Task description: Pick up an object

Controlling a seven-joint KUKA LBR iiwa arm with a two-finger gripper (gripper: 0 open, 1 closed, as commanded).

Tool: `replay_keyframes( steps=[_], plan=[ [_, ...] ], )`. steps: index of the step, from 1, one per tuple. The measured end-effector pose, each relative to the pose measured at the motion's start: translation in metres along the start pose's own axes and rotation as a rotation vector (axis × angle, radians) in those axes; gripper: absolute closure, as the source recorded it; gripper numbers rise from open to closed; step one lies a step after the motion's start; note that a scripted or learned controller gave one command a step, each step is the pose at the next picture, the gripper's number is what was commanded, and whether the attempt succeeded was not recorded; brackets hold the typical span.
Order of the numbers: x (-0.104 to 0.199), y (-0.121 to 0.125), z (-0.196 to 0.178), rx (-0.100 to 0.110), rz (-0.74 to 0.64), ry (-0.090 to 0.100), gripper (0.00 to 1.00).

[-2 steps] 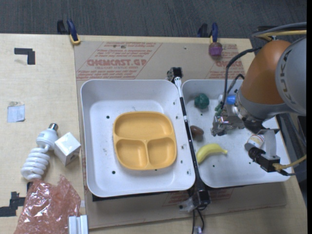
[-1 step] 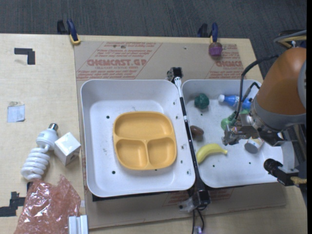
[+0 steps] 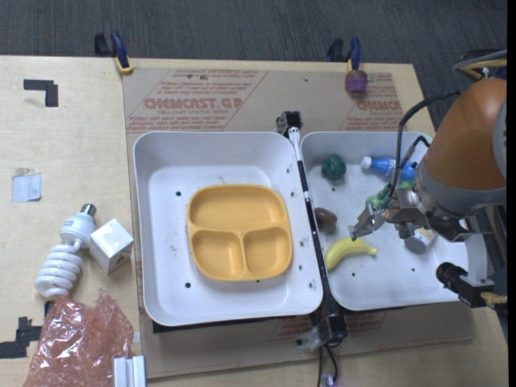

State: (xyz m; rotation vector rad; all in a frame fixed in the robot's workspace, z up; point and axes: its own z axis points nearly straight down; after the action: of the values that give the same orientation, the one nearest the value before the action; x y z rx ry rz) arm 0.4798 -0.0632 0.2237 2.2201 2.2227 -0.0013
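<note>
Gripper (image 3: 360,228) low in the right bin (image 3: 379,293), right of frame centre; fingers' state impossible to tell. Yellow banana (image 3: 348,252) just below it, brown object (image 3: 326,216) to its left, green ball (image 3: 333,167) higher up. Yellow divided tray (image 3: 239,232) in left bin (image 3: 161,184).

floor (image 3: 242,10): dark grey carpet | bench (image 3: 64,160): pale wood | light: even, soft

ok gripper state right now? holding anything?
Gripper: over the right bin, just above the banana. Open or closed cannot be told from this view; nothing visibly held.
</note>
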Motion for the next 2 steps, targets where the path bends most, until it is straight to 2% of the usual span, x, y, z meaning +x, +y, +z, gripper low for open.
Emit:
replay_keyframes(
  steps=[1,2],
  plan=[
    [-0.036,-0.002,0.066,-0.001,0.003,0.000,0.00],
    [-0.038,-0.002,0.132,0.000,0.003,0.001,0.00]
  ],
)
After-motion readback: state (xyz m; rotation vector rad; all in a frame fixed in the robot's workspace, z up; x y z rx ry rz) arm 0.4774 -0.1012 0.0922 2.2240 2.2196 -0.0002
